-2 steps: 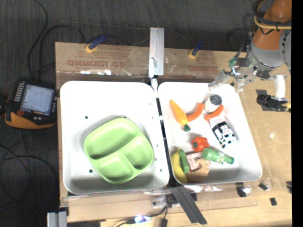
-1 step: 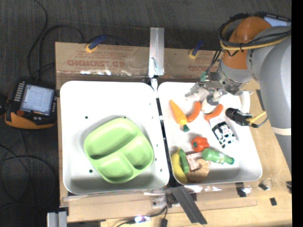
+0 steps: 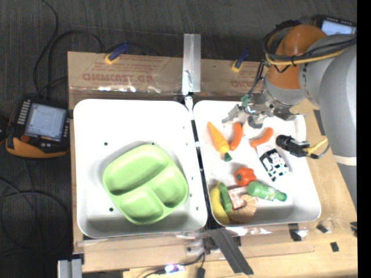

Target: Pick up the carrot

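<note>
Banana [image 3: 217, 203]; carrot [image 3: 218, 139] left of pincer [image 3: 250, 116]

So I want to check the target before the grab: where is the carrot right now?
The carrot lies in the right bin, near its left wall in the upper part, just left of a small orange piece and left of the gripper.

Red block lettering runs along the cardboard sheet [image 3: 139, 74] at the far edge of the bench — it seems to begin "CHEMCAST GP", though clear plastic film blurs it. A matching red fragment shows far right, unreadable. In the right bin, a small white card [image 3: 273, 162] bears a black-and-white square marker pattern — no legible words.
</note>
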You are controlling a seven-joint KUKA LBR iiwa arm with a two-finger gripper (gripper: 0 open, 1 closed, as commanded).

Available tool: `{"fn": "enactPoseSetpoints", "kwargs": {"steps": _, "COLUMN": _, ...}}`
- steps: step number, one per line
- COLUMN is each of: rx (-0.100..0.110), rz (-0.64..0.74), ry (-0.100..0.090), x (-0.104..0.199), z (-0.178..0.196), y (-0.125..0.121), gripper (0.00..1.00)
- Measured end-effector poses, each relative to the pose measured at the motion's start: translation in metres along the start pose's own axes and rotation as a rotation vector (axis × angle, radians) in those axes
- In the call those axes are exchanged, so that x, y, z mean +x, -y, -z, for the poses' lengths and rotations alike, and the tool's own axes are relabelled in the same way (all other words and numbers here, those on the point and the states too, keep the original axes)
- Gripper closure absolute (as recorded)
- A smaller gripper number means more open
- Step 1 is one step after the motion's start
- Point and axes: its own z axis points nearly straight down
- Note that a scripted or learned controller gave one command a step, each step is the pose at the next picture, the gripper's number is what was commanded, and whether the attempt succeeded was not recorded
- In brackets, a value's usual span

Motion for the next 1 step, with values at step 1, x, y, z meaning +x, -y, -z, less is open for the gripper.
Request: {"fn": "enactPoseSetpoints", "kwargs": {"steps": 1, "rx": 0.022, "rz": -0.078, "ry": -0.013, "x": -0.0385, "z": 0.0113, "y": 0.0399, "gripper": 0.00}}
